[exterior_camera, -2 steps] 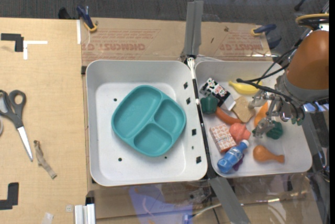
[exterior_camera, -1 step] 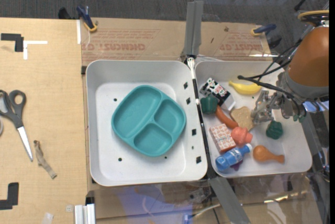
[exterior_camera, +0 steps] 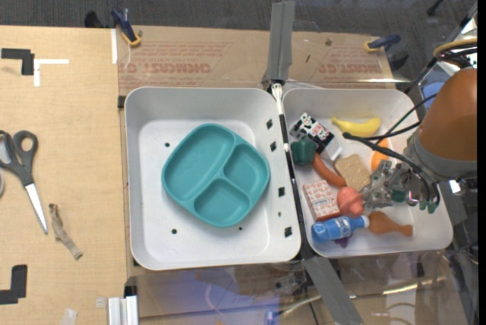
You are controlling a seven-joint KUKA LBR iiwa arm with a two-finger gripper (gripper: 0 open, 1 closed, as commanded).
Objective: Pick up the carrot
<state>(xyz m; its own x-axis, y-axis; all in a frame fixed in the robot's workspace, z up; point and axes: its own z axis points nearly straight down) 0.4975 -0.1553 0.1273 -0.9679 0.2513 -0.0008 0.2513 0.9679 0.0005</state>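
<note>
The claw point(exterior_camera: 380, 190) hangs low in the right bin point(exterior_camera: 402, 99), and whether it is wide or narrow I cannot tell — nothing shows held in it. The carrot point(exterior_camera: 325, 168) lies just to its left, slanted, green top toward the divider, well placed for a short sideways reach. A peach-coloured ball point(exterior_camera: 350, 201) and cracker point(exterior_camera: 352, 169) crowd between them — likely obstacles. Further left, the teal plate point(exterior_camera: 216, 175) sits alone in the other bin.

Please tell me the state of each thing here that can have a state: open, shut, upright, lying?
Grey-handled metal scissors: open, lying flat on the bench.
Teal three-compartment plastic plate: right side up.
Blue plastic bottle: lying on its side.
Orange carrot: lying in the right white bin, not gripped.
</note>
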